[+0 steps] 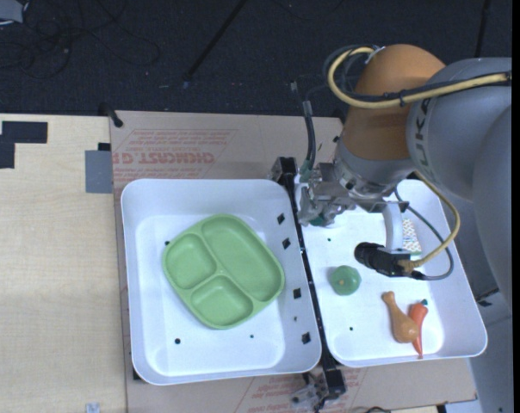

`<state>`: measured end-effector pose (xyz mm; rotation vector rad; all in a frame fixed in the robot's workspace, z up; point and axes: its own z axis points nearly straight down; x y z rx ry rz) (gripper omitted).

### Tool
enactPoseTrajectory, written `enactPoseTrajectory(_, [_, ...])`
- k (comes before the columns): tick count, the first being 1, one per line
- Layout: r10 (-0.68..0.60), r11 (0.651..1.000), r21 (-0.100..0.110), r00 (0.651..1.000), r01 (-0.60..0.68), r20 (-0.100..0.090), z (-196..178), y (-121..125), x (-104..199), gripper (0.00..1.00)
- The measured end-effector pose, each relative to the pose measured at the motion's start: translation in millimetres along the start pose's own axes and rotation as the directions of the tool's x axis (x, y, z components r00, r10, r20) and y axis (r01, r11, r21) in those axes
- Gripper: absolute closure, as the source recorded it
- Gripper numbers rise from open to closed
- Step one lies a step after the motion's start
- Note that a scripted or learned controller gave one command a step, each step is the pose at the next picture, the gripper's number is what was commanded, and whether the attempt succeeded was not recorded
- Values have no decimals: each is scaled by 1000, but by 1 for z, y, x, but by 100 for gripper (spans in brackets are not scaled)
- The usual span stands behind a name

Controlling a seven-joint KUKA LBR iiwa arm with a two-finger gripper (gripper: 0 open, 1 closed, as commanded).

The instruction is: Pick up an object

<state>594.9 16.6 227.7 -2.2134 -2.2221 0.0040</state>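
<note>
Though their grip cannot be told, the fingers (317, 206) hang over the right bin (363, 338); the green ball (344, 279) lies apart.

Left bin (157, 342): green three-compartment plate (223, 271), tilted. Right bin (356, 334): gripper (318, 215) at far-left corner beside the divider; small green round toy (345, 280) mid-bin; orange toy (401, 318) touching a red carrot-like piece (419, 321), near-right.

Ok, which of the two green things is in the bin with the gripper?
The small green ball, in the right bin near the gripper. The other is the big divided plate, alone in the left bin.
</note>
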Motion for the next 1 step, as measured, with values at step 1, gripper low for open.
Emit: enactPoseTrajectory(1, [-1, 1000, -3, 1000, 1, 0, -8, 4, 54, 100])
